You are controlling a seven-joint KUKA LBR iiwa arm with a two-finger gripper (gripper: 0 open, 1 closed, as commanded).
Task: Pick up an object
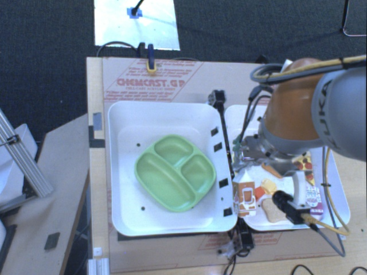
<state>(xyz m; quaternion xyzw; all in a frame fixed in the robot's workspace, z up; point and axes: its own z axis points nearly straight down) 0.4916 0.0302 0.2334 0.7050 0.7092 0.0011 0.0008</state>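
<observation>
With the arm (pixel 298 107) hung over the right bin (pixel 343 208) at the frame's lower right, where a small carton (pixel 246 196) lies among crowded items, the gripper's state cannot be told, and a missed or doubled grab is risked.

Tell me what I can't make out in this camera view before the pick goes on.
- End effector: hidden under the arm's orange band and wrist, so its state and any contact can't be read.
- Right bin: much of its floor is covered by the arm.
- Small items there, like the carton: crowded together, too small to identify.
- Green divided plate in the left bin: fully visible, nothing hidden.
</observation>
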